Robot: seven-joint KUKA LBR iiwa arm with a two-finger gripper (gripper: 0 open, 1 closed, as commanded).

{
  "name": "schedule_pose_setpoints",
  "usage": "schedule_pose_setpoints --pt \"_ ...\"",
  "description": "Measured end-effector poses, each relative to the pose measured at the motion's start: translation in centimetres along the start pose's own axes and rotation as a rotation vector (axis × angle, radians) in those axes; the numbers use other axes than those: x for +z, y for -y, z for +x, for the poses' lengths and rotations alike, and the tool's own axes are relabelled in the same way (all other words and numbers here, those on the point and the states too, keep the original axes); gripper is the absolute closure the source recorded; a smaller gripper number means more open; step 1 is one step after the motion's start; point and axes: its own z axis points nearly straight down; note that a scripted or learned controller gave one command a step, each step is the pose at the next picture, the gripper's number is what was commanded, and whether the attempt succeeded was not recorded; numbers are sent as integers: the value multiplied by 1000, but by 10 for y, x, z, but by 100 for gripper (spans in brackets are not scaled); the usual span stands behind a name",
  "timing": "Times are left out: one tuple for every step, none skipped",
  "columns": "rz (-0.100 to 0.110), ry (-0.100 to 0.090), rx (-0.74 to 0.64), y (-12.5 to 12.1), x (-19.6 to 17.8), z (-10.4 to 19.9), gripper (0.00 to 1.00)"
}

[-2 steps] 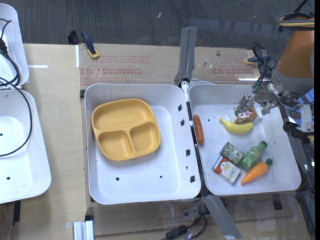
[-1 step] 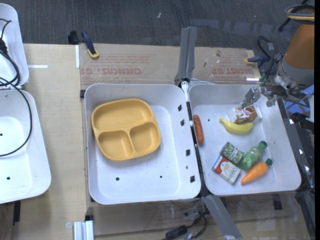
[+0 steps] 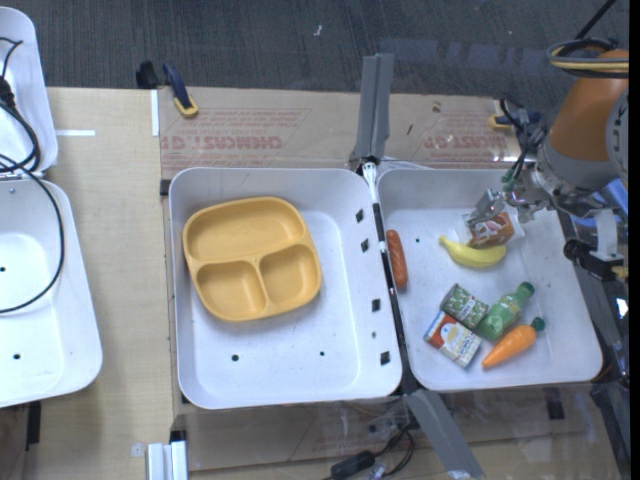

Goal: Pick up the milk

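camera view | cardboard-covered bench [image 3: 260, 128] | dark carpet floor [image 3: 300, 18] | gripper [image 3: 497, 211] state: cannot tell

Bright, even overhead light falls on the white bins [image 3: 290, 388], with soft shadows, mild glare and slightly soft focus.

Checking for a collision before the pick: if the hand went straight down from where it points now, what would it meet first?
Probably the small brown packet right under the hand, with the banana just beside it. Depth is hard to judge from this view.
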Motion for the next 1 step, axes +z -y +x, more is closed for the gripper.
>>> schedule_pose_setpoints --pt "-11 10 -22 3 5 10 0"
